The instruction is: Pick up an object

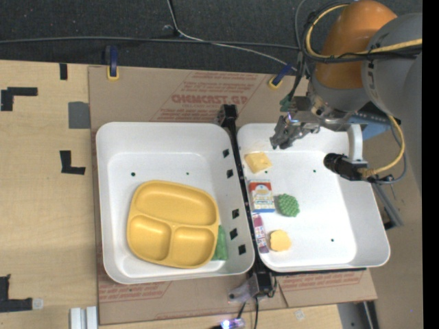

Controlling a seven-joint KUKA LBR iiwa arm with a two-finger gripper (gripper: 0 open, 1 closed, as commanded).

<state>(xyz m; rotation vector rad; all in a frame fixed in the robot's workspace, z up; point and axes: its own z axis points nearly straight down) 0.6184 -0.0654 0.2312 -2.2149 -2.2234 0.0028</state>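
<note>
My gripper point(282, 138) hangs over the far left part of the right bin point(357, 242), its dark fingers pointing down with nothing seen between them. Just below and left of it lies a pale yellow cheese-like wedge point(258, 162). Further toward the front sit a small red and white packet point(261, 196), a green leafy piece point(287, 205), a round yellow piece point(279, 240) and a thin purple stick point(260, 233) along the bin's left wall.
The left bin point(113, 149) holds a yellow divided plate point(173, 223) with a green object point(221, 244) at its right edge. A black divider point(233, 163) runs between the bins. Cables loop around the arm's wrist at the upper right.
</note>
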